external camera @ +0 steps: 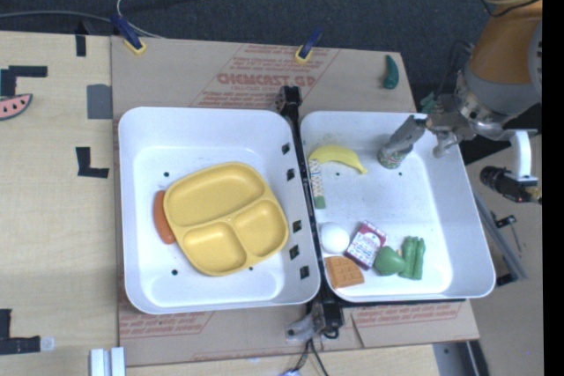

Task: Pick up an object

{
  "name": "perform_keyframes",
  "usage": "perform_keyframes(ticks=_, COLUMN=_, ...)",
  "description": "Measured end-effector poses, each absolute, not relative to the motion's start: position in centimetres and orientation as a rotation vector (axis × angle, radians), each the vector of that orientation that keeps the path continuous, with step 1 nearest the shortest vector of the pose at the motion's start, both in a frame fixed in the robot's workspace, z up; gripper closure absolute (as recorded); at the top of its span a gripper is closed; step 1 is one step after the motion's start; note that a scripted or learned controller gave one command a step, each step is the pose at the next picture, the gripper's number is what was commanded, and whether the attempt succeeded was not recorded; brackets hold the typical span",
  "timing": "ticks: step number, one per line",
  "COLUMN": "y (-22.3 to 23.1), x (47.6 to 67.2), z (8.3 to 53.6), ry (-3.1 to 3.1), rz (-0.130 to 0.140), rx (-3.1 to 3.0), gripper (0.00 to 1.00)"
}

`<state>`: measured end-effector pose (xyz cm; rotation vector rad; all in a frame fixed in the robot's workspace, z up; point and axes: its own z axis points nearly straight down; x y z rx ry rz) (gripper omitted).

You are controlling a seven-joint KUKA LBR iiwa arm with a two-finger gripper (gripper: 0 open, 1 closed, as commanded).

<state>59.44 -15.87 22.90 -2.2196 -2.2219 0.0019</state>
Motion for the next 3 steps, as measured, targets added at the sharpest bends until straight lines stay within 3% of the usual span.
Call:
perform_keyframes(ticks=1, y=-16.7, x=61.6, z=10.5, ry=-2.220, rz=0.004, rx=-2.218, gripper=0.00)
perform_keyframes(ticks=2, y=-15.9, x=64.6, z=8.4, ry=-2.198, rz=0.033, rx=-2.211, gripper=0.00)
perform_keyframes(ticks=3, y=-13.9, x=65.6, z=8.2, ry=-2.176, rz=0.068, rx=-2.208, gripper=0.00)
